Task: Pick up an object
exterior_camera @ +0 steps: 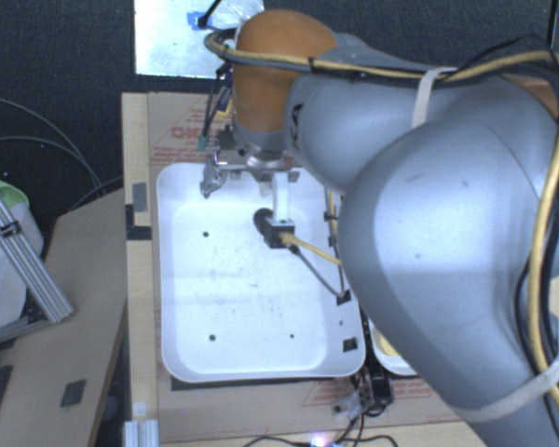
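The gripper (247, 170) hangs low over the far end of the left white bin (182, 343), so I think this is the reach-and-grab step, but I cannot tell if the gripper is apart or together, or where an object lies, as the big grey arm (447, 250) hides most of the right bin (391, 358). Next it must find a thing, close on it and lift. A pale side table (84, 268) sits left, brown cardboard (172, 110) lies under the 2 bins, a dark cloth wall (56, 35) stands behind

Dark fabric backdrop (56, 26); tan cardboard sheet (142, 324); alu strut (28, 259) at left.
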Controlling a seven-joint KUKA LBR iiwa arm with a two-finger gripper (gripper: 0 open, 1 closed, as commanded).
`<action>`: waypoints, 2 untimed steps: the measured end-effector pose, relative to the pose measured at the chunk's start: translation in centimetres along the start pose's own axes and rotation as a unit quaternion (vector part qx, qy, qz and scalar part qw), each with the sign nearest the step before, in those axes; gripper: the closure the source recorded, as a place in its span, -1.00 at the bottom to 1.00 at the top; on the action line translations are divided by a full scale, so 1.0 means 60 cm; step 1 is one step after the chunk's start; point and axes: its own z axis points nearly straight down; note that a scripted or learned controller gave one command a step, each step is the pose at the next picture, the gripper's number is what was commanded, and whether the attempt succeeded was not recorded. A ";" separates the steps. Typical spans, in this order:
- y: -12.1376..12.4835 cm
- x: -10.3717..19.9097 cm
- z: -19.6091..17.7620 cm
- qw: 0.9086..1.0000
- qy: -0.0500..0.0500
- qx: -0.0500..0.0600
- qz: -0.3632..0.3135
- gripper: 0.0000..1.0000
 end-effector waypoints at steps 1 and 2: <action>-0.003 0.053 0.116 1.000 0.000 0.002 -0.003 -1.00; 0.001 0.051 0.089 1.000 0.000 -0.001 -0.003 1.00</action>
